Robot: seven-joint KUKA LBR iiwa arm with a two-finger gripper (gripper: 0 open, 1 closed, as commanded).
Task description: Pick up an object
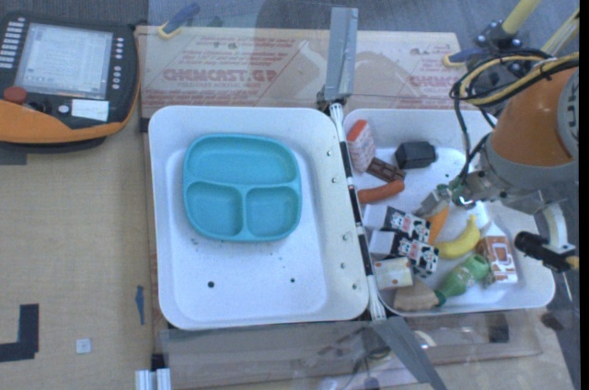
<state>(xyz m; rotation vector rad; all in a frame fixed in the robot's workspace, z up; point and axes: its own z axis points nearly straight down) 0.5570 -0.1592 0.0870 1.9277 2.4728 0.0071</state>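
Note:
The right bin (pixel 405 116) holds a jumble of small things. Among them are a yellow banana (pixel 462 239), an orange carrot piece (pixel 438 221), a red sausage (pixel 381 191), a black block (pixel 415 154), a small carton (pixel 361 143) and black-and-white checkered pieces (pixel 411 232). A green bottle (pixel 463 278), a bread piece (pixel 414 296) and a red-and-white box (pixel 498 258) lie near the front edge. My gripper (pixel 457 192) hangs low over the bin's right half, just above the carrot piece and the banana. The arm's orange band hides the bin's far right corner.
The left bin (pixel 166 223) carries a teal divided plate (pixel 242 188). A teach pendant (pixel 64 80) lies on the bench at the far left. A grey post (pixel 340 57) stands behind the gap between the bins. Yellow cables and a yellow pole are at the upper right.

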